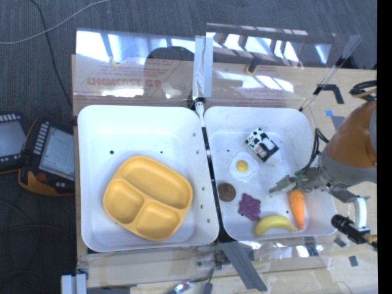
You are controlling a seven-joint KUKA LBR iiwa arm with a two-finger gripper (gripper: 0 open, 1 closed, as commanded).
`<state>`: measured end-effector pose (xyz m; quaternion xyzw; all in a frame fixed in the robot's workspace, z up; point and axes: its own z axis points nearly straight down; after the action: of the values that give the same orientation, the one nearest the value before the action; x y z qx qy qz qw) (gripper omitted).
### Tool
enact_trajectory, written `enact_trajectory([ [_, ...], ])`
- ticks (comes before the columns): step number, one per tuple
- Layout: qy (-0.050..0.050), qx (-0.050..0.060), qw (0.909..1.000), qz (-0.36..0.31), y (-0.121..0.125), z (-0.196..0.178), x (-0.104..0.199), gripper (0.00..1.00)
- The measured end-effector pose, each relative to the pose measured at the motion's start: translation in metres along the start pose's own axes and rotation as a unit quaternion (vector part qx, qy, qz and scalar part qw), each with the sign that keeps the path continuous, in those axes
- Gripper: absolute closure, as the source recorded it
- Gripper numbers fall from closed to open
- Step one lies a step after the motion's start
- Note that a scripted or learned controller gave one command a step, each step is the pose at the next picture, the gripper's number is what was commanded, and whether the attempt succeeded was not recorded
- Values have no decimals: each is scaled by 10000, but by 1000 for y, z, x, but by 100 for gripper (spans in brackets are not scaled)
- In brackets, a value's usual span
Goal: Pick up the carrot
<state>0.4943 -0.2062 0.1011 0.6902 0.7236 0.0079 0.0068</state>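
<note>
The carrot (297,209), orange with a green top, lies upright in the view near the front right corner of the right bin (288,127). Its tip points toward the bin's front edge, just right of a banana (273,225). My gripper (296,183) hangs directly over the carrot's green end, touching or nearly touching it. The grey arm with its orange band (357,144) reaches in from the right over the bin's rim. From this view it is unclear whether the carrot is gripped.
The right bin also holds a purple grape bunch (248,206), a brown cookie (227,192), a fried egg (242,167) and a black-and-white block (262,144). A yellow divided plate (147,196) sits in the left bin (92,139).
</note>
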Motion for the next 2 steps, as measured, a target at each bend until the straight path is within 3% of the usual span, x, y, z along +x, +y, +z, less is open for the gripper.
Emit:
enact_trajectory([
  [1,66,12,9988,493,0,6,-4,0],
  [2,0,2,9987,514,0,0,-8,100],
])
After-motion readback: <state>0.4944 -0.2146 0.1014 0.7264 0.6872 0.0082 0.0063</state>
